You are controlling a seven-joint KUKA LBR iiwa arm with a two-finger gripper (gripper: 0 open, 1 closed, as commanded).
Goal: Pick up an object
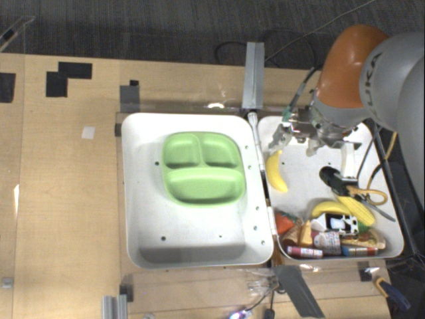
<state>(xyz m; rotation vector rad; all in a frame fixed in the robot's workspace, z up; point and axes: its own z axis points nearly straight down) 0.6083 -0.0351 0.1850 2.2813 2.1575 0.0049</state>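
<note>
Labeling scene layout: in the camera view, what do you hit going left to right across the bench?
Black tape marks → left white bin → green divided plate → banana → gripper → corn cob

Arm (392, 72): big smooth grey housing w/ rounded orange band (348, 65) above the wrist. Wrist section is grey metal, blocky. Thin dark cables run beside it. Fingers (279, 137): pale metal, slim, spread apart below the wrist.
</note>
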